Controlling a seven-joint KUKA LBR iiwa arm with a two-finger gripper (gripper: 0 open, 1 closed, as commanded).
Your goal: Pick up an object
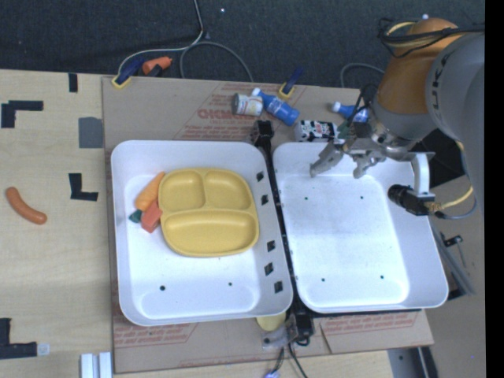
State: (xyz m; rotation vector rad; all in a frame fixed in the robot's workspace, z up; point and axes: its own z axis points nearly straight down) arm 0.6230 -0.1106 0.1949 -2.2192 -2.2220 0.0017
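A yellow divided plate [206, 211] lies in the left bin [189, 294]. An orange carrot-like toy [147, 193] and a small red and green piece [148, 219] rest against the plate's left edge. My gripper [344, 162] hangs over the far edge of the right bin [354, 282], fingers spread apart and open, with nothing between them. It is well to the right of the plate and toys.
A blue and white bottle [268, 105] lies on the cardboard behind the bins. An orange sausage toy [25, 205] sits on the bench far left. Clamps [142, 68] and cables run along the back edge. The arm's body [429, 77] fills the upper right.
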